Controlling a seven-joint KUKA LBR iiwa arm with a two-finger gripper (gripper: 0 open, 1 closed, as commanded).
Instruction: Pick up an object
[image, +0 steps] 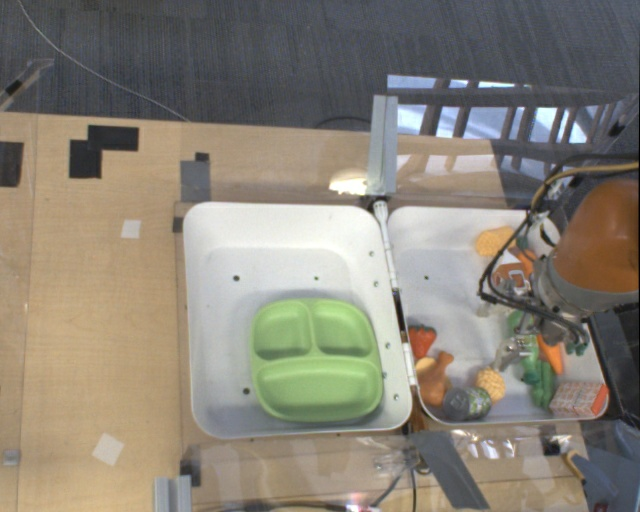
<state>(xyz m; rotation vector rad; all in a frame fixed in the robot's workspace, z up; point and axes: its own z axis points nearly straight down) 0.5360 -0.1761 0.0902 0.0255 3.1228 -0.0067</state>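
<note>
Jaws (515, 352) hang low in the right bin (440, 250) at the frame's lower right; whether they are parted or closed cannot be told. Beside them lie toy foods (470, 390). Left, a green divided plate (316, 358) fills the other bin (230, 240).

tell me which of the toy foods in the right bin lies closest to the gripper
The small yellow corn-like piece, just below the gripper. The red and orange pieces sit farther left, near the bin's divider.
</note>
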